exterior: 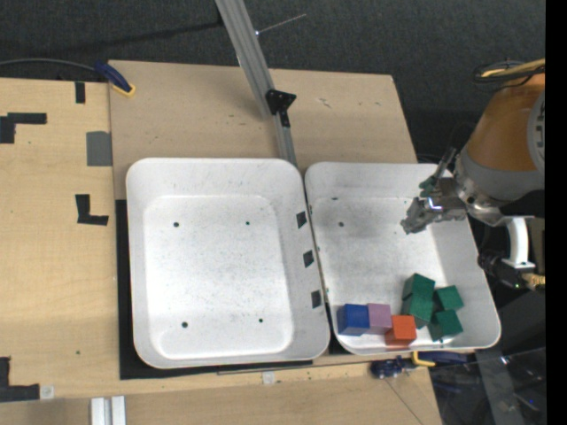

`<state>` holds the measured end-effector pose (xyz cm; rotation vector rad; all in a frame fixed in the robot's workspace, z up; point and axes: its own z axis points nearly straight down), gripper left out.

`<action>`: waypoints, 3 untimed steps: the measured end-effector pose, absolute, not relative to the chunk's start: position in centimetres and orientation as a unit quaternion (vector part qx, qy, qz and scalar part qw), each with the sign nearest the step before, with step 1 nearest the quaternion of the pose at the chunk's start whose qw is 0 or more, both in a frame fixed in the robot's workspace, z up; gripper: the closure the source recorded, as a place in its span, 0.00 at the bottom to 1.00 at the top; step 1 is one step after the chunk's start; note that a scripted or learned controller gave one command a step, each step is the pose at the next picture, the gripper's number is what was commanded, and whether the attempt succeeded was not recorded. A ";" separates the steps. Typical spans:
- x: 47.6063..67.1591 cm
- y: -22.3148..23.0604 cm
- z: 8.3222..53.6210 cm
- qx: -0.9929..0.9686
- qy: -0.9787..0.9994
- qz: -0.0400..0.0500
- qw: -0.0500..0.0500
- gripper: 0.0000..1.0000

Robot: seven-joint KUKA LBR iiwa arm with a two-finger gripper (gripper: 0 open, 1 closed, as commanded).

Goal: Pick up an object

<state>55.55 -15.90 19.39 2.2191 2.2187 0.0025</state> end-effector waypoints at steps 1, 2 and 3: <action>56.2 -16.3 25.5 0.707 0.708 0.001 0.003 1.00; 56.3 -16.3 27.9 0.707 0.708 0.000 0.001 1.00; 57.0 -11.7 28.0 0.705 0.709 0.000 0.000 1.00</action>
